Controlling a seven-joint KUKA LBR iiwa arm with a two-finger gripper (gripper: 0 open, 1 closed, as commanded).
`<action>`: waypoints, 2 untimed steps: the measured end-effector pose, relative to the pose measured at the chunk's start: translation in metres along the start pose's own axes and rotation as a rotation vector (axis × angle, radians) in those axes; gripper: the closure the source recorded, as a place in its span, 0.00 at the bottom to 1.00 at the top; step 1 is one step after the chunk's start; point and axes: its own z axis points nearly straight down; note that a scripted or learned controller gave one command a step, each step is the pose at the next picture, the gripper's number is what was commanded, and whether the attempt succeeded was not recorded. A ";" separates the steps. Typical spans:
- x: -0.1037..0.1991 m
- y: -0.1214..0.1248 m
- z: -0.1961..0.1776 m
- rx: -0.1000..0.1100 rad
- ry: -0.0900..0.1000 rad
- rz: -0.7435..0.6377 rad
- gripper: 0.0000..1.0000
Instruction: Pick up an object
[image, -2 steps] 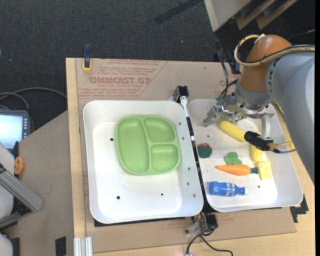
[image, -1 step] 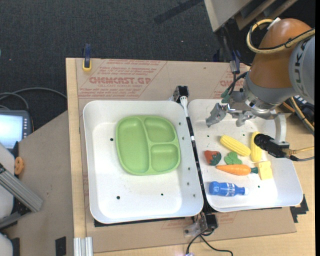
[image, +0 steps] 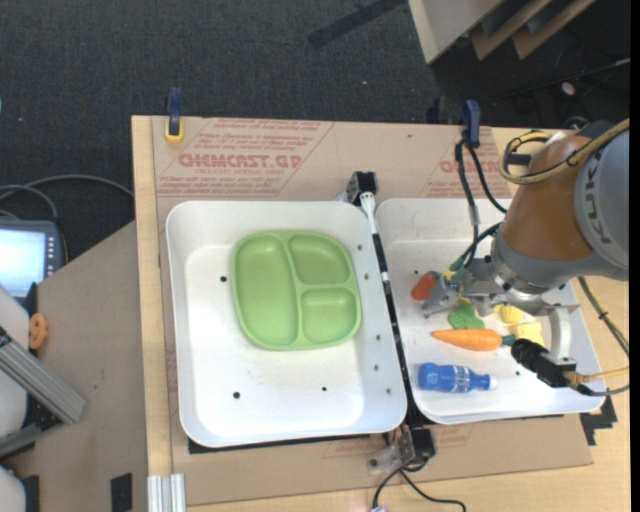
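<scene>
My gripper (image: 466, 296) hangs low over the middle of the right bin (image: 440, 225), under the grey and orange wrist. Close by its left side lies a small red piece (image: 425, 287). A green piece (image: 465, 319) and a yellow piece (image: 516, 318) lie just below it, both partly hidden by the wrist. An orange carrot (image: 467, 340) lies across the bin in front of them. Nearer the front edge a blue bottle (image: 452, 378) lies on its side.
The left bin (image: 200, 380) holds a green divided plate (image: 296, 290). A black rod (image: 378, 270) runs along the seam between the bins. A black cable end (image: 540, 364) hangs over the right bin's front right corner.
</scene>
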 end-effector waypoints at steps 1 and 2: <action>-0.021 -0.006 0.032 -0.014 0.001 -0.004 0.00; -0.022 -0.003 0.018 -0.024 -0.005 -0.003 1.00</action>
